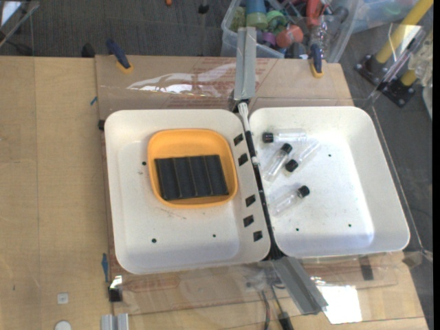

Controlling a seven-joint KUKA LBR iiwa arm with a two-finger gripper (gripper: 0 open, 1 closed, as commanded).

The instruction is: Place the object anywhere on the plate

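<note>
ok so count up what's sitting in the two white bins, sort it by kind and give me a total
Clear vials with black caps, right bin: 4, namely
Orange plate, left bin: 1
Black ridged block on the plate: 1
Total: 6

Two white bins [130, 253] on a tan wooden bench [48, 184]. Orange plate [159, 146] in the left bin, carrying a ribbed black block [191, 177]. In the right bin, just right of the plate: clear vials [289, 196] with black caps. Behind the bins, clear tub [295, 12] of mixed red, green, blue pieces.
</note>
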